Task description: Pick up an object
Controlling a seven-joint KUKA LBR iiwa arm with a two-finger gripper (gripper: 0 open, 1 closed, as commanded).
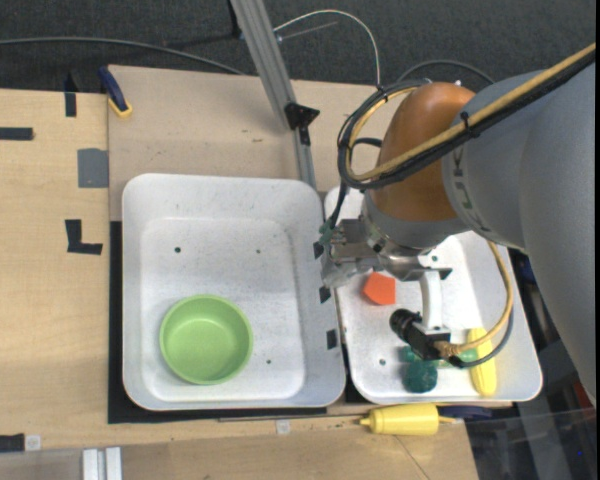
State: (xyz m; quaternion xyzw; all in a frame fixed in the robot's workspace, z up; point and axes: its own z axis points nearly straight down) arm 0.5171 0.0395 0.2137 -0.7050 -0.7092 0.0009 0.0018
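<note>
Arm (500, 148) seen reaching over right bin (520, 368) from right, wrist low near bin's left wall. Left bin (220, 208) occupied by green bowl (206, 339) at near-left corner. Orange block (380, 289) lying just beside gripper (342, 253). Dark green object (418, 373), possibly soft toy, near front, yellow object (483, 372) beside it. Gripper state cannot be told.

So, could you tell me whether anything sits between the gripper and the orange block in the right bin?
Nothing visible does: the orange block lies uncovered on the right bin floor, just below the gripper.
</note>
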